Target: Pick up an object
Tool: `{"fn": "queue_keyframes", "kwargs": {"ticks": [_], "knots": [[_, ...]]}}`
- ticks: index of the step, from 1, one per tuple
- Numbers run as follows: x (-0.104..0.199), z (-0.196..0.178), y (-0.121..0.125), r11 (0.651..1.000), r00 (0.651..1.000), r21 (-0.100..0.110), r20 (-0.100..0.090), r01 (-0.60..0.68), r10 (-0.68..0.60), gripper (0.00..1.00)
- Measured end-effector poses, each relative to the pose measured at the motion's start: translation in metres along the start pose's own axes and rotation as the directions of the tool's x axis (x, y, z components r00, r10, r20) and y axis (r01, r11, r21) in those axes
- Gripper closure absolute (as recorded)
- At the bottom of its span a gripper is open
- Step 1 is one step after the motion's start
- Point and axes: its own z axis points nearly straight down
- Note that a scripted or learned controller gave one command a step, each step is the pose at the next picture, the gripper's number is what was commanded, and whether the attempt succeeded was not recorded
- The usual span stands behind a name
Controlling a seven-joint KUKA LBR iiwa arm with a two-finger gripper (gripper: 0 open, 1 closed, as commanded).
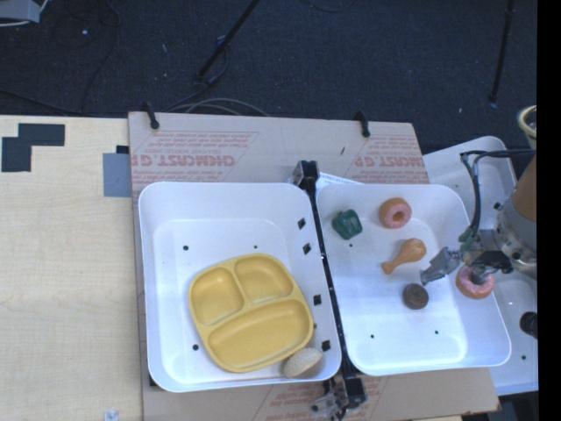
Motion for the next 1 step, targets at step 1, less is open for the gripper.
{"fn": "queue_keyframes", "kwargs": {"ticks": [1], "knots": [[0.0001,-0.0060,0.0023,1.000,1.000,-0.011,0.002,0.003,-0.003,0.00]]}}
